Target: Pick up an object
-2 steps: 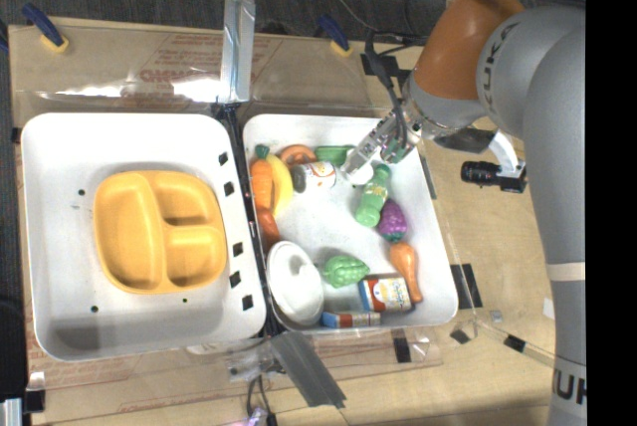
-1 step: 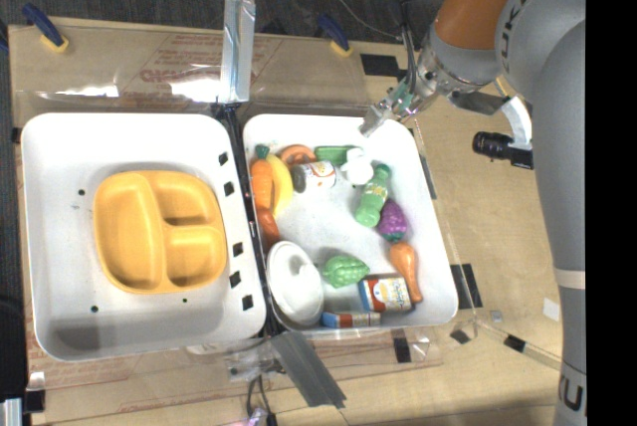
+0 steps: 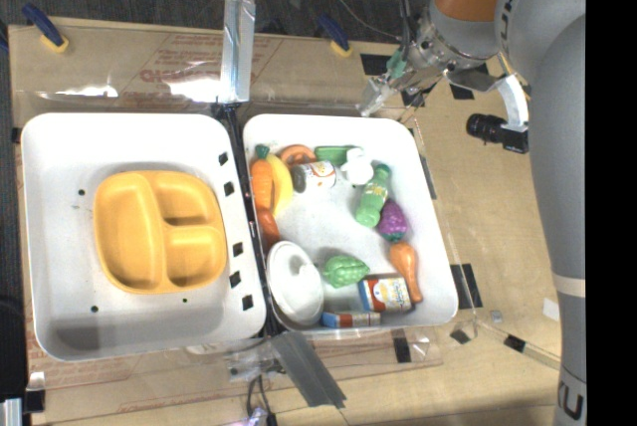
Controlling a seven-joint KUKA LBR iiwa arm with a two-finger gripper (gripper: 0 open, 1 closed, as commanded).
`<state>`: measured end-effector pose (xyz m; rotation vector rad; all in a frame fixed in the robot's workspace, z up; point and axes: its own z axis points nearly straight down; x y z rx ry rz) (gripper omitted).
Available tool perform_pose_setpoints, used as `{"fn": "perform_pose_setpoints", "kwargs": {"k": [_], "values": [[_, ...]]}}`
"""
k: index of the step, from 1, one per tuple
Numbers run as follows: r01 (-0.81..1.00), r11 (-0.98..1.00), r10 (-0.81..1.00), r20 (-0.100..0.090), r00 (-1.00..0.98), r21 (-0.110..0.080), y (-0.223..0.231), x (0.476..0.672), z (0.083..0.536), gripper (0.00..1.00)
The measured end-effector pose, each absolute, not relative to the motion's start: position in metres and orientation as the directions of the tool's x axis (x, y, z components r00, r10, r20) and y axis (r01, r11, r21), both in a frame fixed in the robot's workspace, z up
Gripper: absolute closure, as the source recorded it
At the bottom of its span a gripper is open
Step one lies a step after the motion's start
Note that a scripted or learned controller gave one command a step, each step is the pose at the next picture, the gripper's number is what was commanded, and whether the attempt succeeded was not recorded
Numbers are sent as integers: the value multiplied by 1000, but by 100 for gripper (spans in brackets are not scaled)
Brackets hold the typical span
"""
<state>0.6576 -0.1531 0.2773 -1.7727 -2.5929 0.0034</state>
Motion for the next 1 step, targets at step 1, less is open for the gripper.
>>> {"fn": "perform_pose_setpoints", "kwargs": {"k": [1], "values": [[939, 343, 939, 2, -343, -7, -152, 554, 244, 100]]}}
